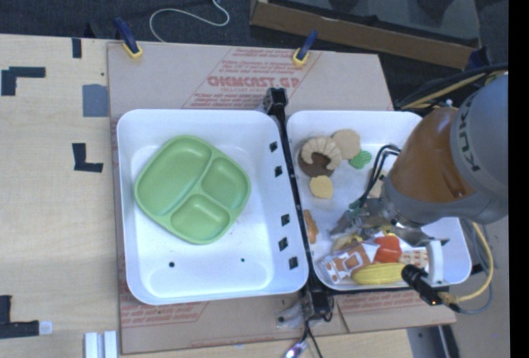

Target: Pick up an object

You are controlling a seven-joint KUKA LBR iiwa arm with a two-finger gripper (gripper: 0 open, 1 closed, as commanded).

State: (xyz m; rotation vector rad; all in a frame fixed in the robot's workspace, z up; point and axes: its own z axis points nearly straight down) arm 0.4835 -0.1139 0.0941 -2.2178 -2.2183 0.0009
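The right bin (pixel 397 121) holds several toy foods. At its back are a brown and tan pastry (pixel 318 155), a tan round piece (pixel 346 139) and a small green piece (pixel 360 159). A yellow disc (pixel 321 187) lies in front of them. At the front lie a red-orange piece (pixel 387 250), a yellow corn cob (pixel 377 274) and a printed packet (pixel 340 264). My gripper (pixel 354 220) is low in this bin, just above the packet and the red-orange piece and right of the yellow disc. The arm's orange band (pixel 426 162) hides the bin's right part.
A green divided plate (pixel 192 188) lies in the left bin (pixel 145 265). An orange strip (pixel 309 225) lies by the black divider (pixel 289 199) between the bins. Two clamps (pixel 303 48) hold the cardboard at the back.
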